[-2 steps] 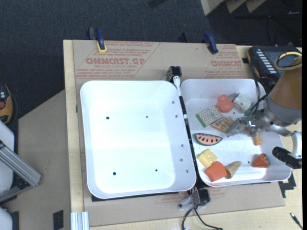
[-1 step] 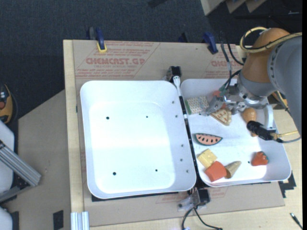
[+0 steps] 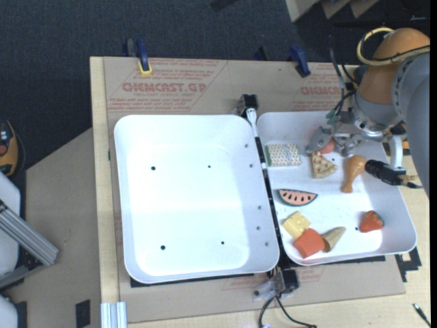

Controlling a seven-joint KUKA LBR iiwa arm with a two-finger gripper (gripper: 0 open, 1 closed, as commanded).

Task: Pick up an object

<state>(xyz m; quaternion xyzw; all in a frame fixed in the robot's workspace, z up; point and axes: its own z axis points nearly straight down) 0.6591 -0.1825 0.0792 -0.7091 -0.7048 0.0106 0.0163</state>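
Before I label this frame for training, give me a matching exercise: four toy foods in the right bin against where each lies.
Things:
1. watermelon slice
2. drumstick
3. pizza slice
4. cheese wedge

Places:
A. beside the gripper
B. near the divider, mid-bin
C. against the orange block
D. right of the pizza slice

Pairs: 1-B, 2-D, 3-A, 4-C

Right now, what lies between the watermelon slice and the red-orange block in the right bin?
In the camera view, a yellow cheese-like block sits between the watermelon slice and the red-orange block, touching the latter.
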